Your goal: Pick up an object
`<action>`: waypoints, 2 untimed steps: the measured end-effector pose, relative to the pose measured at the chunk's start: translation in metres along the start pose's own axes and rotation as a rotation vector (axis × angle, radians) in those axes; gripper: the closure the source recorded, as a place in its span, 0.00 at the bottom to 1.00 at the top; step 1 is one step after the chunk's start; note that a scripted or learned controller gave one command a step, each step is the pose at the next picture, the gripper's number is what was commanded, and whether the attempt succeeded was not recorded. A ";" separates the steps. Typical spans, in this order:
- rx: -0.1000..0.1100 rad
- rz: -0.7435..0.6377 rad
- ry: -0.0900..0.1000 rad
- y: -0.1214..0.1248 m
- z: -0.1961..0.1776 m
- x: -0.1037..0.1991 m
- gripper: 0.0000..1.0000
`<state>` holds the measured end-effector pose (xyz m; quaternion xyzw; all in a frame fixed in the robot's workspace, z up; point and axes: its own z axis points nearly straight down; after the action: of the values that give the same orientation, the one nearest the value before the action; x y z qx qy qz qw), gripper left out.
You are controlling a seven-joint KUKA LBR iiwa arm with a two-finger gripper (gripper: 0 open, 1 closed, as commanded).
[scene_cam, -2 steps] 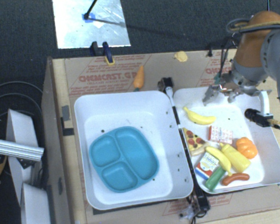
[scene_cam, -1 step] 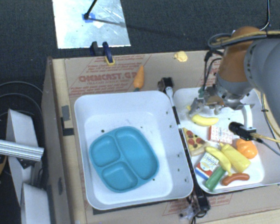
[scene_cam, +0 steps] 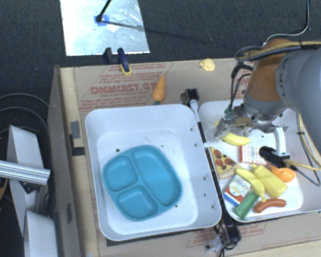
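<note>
My gripper [scene_cam: 231, 126] hangs low over the far left part of the right bin [scene_cam: 314, 198], under the grey arm with its orange band [scene_cam: 266, 78]. A small yellow banana [scene_cam: 236, 139] lies just in front of it, close to or touching its tip. Several other toy foods fill the near half of that bin: a pizza slice [scene_cam: 223, 163], a yellow pepper [scene_cam: 270, 180], a green cucumber [scene_cam: 246, 204], a red sausage [scene_cam: 269, 204] and a small printed box [scene_cam: 238, 188]. Nothing shows as held.
The left bin [scene_cam: 101, 125] holds a blue divided plate [scene_cam: 142, 180]. A black clip [scene_cam: 191, 98] sits on the rim between the bins. An orange carrot [scene_cam: 158, 89] and a yellow lump [scene_cam: 207, 65] lie on the cardboard behind the bins. Cables trail beside the arm.
</note>
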<state>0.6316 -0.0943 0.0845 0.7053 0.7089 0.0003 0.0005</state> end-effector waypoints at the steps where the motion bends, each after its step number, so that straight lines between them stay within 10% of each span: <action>1: -0.005 0.005 -0.002 0.018 -0.020 -0.039 0.00; 2: -0.003 0.000 0.000 0.038 0.000 -0.036 0.00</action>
<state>0.6701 -0.1298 0.0844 0.7052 0.7090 0.0015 0.0017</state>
